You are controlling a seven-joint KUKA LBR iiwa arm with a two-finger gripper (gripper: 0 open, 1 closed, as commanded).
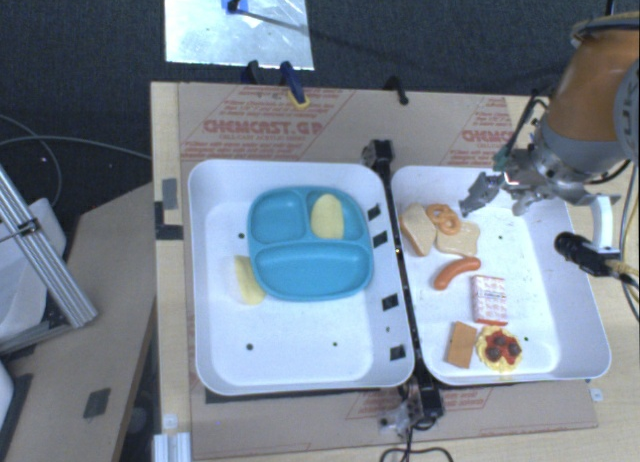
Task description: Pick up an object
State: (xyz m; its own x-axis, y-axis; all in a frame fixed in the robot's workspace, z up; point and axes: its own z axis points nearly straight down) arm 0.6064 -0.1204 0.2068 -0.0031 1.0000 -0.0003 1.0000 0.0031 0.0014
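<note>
Hovering above the far side of the right bin (575, 300), the gripper (502, 188) carries nothing, so the pick looks not yet made: by my reading the arm is at the approach, with descent, closing and lift all left to do. Its dark fingers (480, 193) appear slightly spread, with bare white bin floor showing under them, though the gap is small and hard to read.

Candidates lie just beside and below the gripper in the view. Nearest are a pale bread slice (416, 229), a small orange pretzel-like ring (442, 217) and another tan slice (459, 241), all matte, soft-edged toy food. Further toward the near rim sit a glossy orange-red sausage (457, 272), a flat red-and-white printed packet (489, 300), a brown cracker-like slab (460, 344) and a small yellow pizza with red topping (500, 347).

In the left bin (225, 350) a smooth blue compartment plate (300, 270) holds a pale yellow rounded piece (327, 216) in its upper right section; a yellow wedge (247, 280) touches the plate's left edge.
</note>
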